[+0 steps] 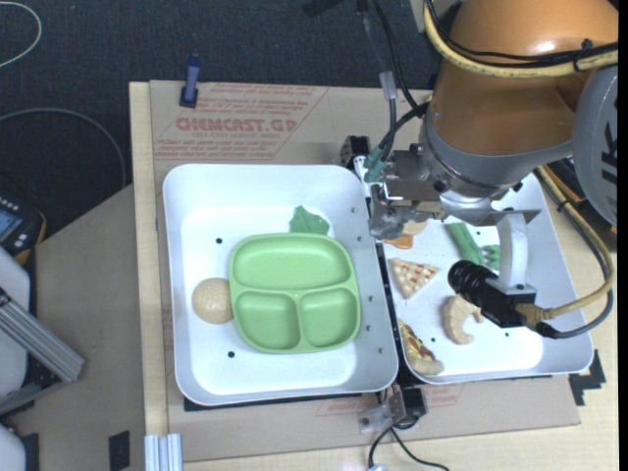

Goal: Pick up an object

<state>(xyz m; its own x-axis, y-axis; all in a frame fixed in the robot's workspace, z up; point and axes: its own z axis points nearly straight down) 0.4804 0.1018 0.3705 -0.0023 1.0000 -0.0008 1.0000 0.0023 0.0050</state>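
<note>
Left bin [186,292]: divided tray [294,292] centre, ball [211,300] just left. Right bin [549,351]: pizza slice [412,276] near divider.

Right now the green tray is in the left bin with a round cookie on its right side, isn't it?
Not quite. The camera view shows the green tray in the left bin, but the cookie lies on its left side, not its right.

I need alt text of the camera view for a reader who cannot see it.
A grey and orange robot arm reaches over the right white bin, which holds a pizza slice toy and other small food toys. The left white bin holds a green divided tray, a round beige piece beside it.
</note>
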